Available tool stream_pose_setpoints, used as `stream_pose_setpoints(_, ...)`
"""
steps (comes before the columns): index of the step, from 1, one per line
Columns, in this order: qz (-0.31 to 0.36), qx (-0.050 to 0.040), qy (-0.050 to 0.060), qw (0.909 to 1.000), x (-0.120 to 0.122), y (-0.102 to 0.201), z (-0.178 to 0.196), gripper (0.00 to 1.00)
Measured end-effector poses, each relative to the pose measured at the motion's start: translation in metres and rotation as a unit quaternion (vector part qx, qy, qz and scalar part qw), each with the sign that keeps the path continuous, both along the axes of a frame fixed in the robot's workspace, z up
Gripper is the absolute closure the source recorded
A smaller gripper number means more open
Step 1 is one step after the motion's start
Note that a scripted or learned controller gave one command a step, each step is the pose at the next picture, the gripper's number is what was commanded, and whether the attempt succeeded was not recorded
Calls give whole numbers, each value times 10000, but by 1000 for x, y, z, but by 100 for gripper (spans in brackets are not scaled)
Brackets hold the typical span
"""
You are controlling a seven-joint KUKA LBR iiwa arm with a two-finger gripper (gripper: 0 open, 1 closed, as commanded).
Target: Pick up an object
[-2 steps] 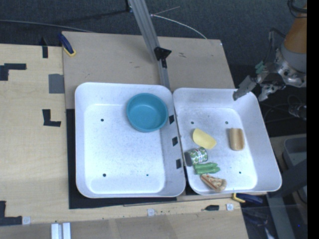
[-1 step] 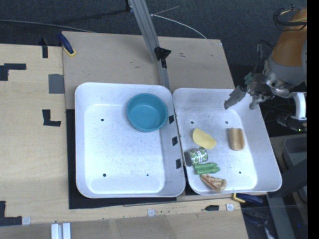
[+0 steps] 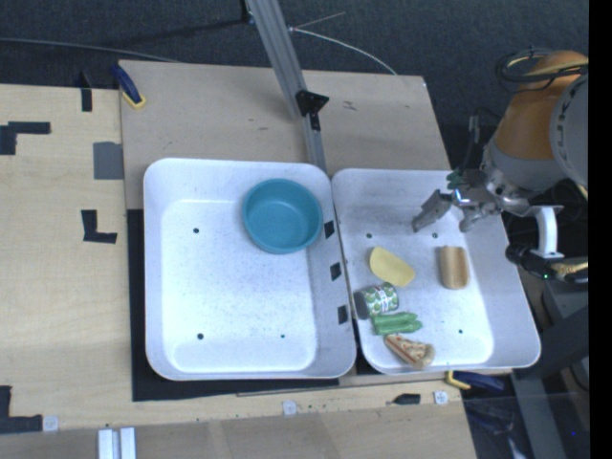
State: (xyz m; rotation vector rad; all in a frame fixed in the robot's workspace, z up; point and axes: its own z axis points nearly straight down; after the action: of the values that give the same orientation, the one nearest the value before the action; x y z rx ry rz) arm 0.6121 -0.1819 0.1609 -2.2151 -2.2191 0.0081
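My gripper [image 3: 448,216] hangs over the upper part of the right bin [image 3: 507,352], open, with nothing between its fingers. Just below it lies a brown bread-roll shape [image 3: 453,267]. To the left of that sits a yellow wedge [image 3: 391,266]. Lower down are a small green-and-white can [image 3: 381,300], a green pod shape [image 3: 395,322] and a tan pizza-slice shape [image 3: 409,350]. A blue bowl [image 3: 281,215] stands at the top of the left bin [image 3: 172,352].
A grey metal pole [image 3: 282,60] slants down to the seam between the two bins. The arm's orange band [image 3: 531,122] rises at the right edge. Black tape marks lie on the wooden bench at left.
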Motion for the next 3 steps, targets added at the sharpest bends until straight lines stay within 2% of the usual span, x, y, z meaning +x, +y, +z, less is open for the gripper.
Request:
stream_pose_setpoints(1,-1,0,1,10000,-5,2,-65,0)
stream_pose_setpoints(2,8,-5,-25,10000,-3,2,-51,100)
stream_pose_setpoints(3,-2,-5,-50,10000,-5,2,-8,100)
